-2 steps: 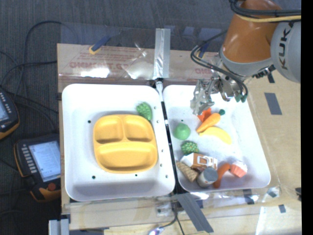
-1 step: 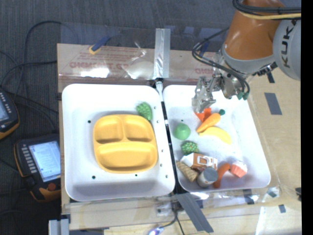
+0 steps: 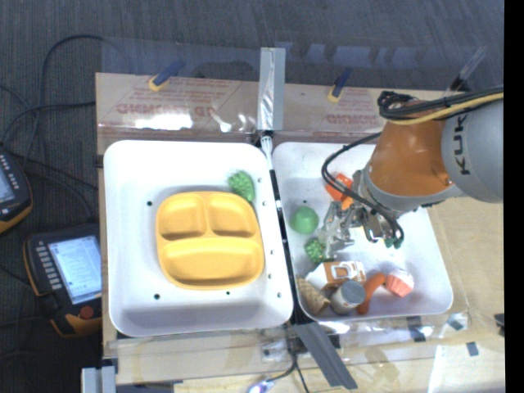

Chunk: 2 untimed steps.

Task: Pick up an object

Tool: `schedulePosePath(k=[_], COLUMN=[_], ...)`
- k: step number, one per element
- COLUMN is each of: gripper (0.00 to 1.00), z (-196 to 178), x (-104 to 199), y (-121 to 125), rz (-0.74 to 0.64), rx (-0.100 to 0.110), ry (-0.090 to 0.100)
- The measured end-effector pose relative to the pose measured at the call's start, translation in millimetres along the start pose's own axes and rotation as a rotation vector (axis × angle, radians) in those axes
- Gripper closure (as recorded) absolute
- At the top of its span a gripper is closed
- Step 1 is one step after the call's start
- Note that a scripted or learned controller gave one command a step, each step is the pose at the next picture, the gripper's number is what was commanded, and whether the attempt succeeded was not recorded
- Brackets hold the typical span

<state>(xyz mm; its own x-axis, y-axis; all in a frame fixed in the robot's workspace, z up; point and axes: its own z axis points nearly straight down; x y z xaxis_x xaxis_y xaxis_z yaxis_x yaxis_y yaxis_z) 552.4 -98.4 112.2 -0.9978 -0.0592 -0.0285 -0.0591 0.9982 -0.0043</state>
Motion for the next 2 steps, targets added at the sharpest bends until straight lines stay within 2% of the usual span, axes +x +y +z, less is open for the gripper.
schedulePosePath(k=[1,2], gripper=[1.0,1.0], z=[7.4,4.6], x=[-26.2,2.9], y=[-0.9,1.4], rz=[0.403,0.601], rx=[0.002,-0.002], ry=[-0.009,-0.03])
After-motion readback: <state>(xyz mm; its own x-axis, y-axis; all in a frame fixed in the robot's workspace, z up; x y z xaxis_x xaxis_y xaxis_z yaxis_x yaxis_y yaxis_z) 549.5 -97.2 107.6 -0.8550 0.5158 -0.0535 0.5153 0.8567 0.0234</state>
